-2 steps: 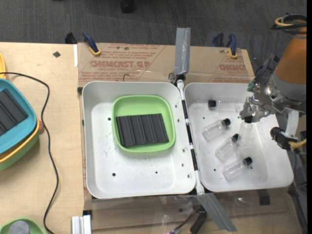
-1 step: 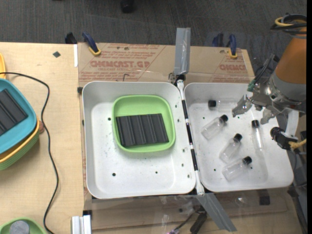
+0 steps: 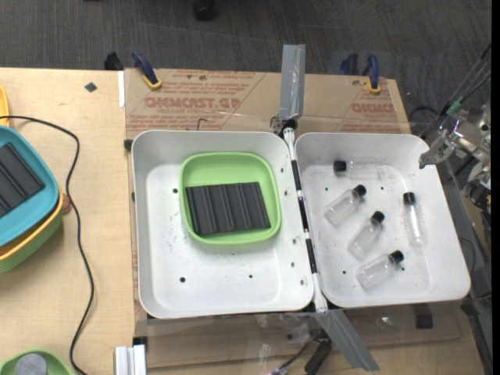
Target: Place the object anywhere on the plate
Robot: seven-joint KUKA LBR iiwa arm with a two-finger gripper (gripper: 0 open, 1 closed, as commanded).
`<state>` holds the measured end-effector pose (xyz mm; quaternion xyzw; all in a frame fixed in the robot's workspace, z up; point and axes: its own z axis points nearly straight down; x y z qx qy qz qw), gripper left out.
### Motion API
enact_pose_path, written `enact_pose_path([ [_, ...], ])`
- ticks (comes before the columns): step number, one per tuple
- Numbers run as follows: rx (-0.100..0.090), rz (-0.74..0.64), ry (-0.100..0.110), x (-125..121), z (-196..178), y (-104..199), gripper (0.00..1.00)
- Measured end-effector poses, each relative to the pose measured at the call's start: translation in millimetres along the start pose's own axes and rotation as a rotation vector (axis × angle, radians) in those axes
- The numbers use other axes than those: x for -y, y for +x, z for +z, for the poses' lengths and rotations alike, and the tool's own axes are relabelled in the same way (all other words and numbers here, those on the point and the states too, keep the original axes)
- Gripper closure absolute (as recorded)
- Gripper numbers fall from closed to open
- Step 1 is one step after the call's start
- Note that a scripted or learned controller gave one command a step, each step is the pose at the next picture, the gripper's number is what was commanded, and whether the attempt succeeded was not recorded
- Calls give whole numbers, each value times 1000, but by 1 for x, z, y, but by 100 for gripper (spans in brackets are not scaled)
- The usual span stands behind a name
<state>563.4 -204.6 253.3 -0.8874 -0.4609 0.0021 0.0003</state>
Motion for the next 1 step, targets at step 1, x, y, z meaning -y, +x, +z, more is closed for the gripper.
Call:
enact_pose_path([
  [1, 1, 171, 1, -3, -23, -2, 0],
])
